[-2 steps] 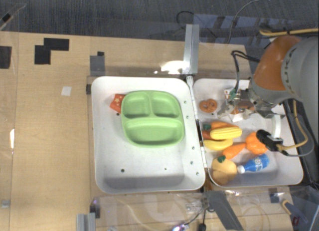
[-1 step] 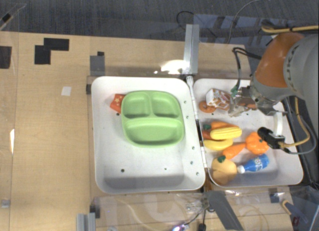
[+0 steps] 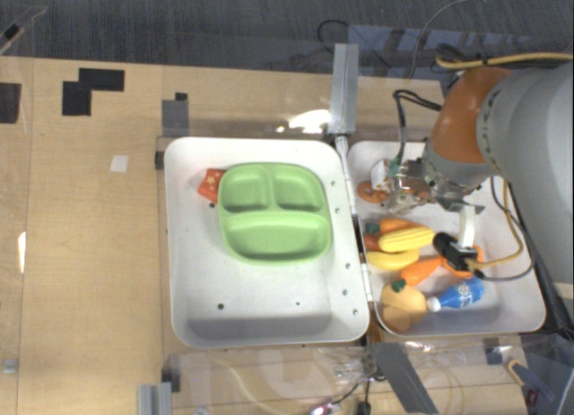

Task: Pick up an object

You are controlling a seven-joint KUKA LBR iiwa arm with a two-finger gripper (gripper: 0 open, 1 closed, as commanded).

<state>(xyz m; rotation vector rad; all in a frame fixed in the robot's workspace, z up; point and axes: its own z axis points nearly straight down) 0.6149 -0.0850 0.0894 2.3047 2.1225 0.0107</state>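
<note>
The counter (image 3: 81, 225) carries two white bins side by side. The arm (image 3: 520, 126) reaches in from the right over the right bin (image 3: 529, 310). The left bin (image 3: 260, 315) holds a green tray (image 3: 273, 210) with a red item (image 3: 209, 185) at its upper left edge. The right bin holds a pile: corn (image 3: 405, 239), a banana (image 3: 392, 260), a carrot (image 3: 423, 271), a bottle (image 3: 457, 296) and a pear (image 3: 402, 306). The gripper (image 3: 404, 185) sits low over the bin's upper part, just above the corn; I cannot tell its state.

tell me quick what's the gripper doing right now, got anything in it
gripper: low over the right bin, near the back among the toys; grip state cannot be told, nothing visibly held.
</note>
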